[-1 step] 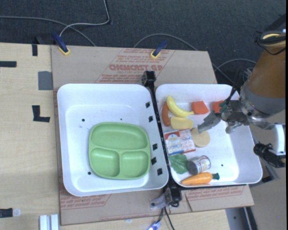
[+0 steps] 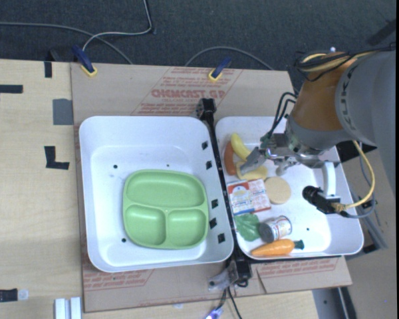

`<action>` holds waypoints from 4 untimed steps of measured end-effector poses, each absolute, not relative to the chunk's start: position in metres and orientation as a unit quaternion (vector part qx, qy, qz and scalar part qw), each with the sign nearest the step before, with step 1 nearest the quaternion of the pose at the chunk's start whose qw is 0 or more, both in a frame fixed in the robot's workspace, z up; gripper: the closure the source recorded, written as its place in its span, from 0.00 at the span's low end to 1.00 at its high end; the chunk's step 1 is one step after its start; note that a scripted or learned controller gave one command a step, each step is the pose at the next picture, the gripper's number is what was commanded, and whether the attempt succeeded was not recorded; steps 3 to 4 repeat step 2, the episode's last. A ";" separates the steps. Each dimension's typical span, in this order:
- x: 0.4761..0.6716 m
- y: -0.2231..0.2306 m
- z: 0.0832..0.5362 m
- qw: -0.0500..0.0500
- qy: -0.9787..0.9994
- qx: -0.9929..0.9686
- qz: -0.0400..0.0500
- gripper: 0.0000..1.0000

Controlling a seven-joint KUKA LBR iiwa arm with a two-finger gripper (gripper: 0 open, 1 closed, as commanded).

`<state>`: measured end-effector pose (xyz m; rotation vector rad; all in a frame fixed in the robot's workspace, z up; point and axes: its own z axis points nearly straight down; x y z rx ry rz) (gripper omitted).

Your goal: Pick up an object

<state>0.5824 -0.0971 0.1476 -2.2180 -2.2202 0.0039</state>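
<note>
My gripper hangs over the upper middle of the right bin, its fingers spread open with nothing between them. Just below the left finger lies a pale yellow block, and a round tan cookie sits under the right finger. A yellow banana and a red-orange piece lie at the bin's left side. Lower down are a small printed box, a green item, a metal can on its side and an orange carrot.
The left bin holds a green divided plate. Both bins rest on cardboard held by clips. The arm's grey body and orange band overhang the right bin's upper right. A black cable fitting hangs beside the cookie.
</note>
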 end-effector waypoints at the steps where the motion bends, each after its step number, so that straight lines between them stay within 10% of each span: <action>1: 0.612 -0.097 0.088 -0.002 -0.708 -0.707 -0.001 0.00; 2: 0.617 -0.099 0.107 -0.011 -0.708 -0.707 -0.005 1.00; 4: 0.617 -0.099 0.107 -0.011 -0.708 -0.707 -0.005 1.00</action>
